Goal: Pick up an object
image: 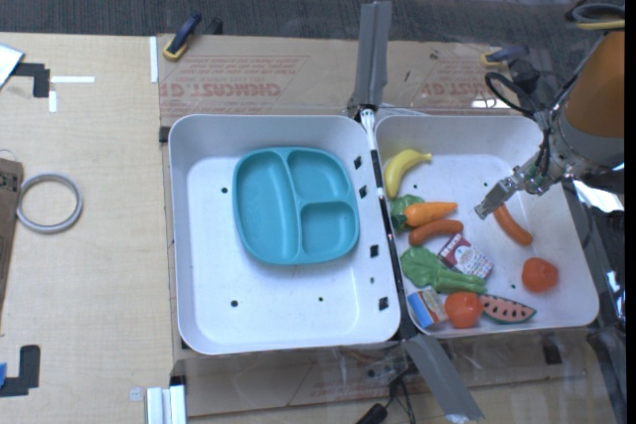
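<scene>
"chemcost" print on cardboard sheet (260,74)

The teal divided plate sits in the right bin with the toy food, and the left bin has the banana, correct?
Not quite. The camera view shows the teal divided plate alone in the left bin. The banana lies in the right bin with the other toy food, such as the carrot and watermelon slice.

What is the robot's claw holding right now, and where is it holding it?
Nothing that I can see. The gripper hangs over the right bin, beside a sausage, with no toy between its fingers.
</scene>
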Action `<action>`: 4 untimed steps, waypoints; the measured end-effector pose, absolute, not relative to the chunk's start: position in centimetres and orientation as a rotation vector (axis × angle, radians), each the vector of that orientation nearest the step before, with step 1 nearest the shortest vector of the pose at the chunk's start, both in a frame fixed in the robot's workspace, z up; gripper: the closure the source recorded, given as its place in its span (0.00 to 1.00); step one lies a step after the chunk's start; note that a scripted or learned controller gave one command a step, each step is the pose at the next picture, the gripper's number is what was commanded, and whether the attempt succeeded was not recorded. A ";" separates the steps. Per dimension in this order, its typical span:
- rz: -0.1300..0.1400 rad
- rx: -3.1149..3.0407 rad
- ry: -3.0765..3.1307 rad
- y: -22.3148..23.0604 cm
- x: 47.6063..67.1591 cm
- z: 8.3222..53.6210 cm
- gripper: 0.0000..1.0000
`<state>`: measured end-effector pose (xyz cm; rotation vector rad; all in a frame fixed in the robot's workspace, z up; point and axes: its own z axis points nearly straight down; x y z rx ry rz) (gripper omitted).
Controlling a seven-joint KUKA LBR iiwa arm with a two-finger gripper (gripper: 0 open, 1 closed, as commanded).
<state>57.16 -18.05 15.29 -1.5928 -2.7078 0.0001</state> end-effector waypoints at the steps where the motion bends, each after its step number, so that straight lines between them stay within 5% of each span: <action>1: -0.001 -1.655 -2.673 -22.1 59.7 9.2 0.00; 2: -0.004 -1.663 -2.674 -22.2 59.8 10.3 1.00; 3: -0.002 -1.611 -2.702 -22.2 61.4 11.3 1.00; 4: 0.000 -1.410 -2.812 -17.8 63.1 21.4 1.00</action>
